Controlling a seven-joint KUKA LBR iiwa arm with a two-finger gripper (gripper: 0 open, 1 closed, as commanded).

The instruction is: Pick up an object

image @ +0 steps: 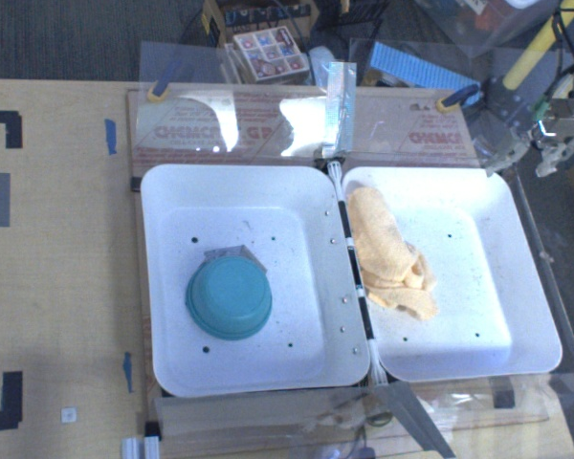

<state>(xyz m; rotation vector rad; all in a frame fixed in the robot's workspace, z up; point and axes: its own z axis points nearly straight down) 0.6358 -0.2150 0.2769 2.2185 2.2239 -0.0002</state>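
A teal bowl [230,296] lies upside down in the left bin [163,218], at its front left, partly covering a flat grey piece [231,253]. A crumpled yellow cloth [386,252] lies along the left side of the right bin [478,342], against the divider. My gripper [547,134] is at the upper right, beyond the right bin's back corner and well away from both objects. It is tangled with cables and blurred.
A clear plastic panel [306,127] with a taped seam stands behind the bins. Boxes and clutter sit on the floor beyond it. A wooden bench top [48,275] extends to the left, and a yellow cable [536,51] hangs at the upper right.
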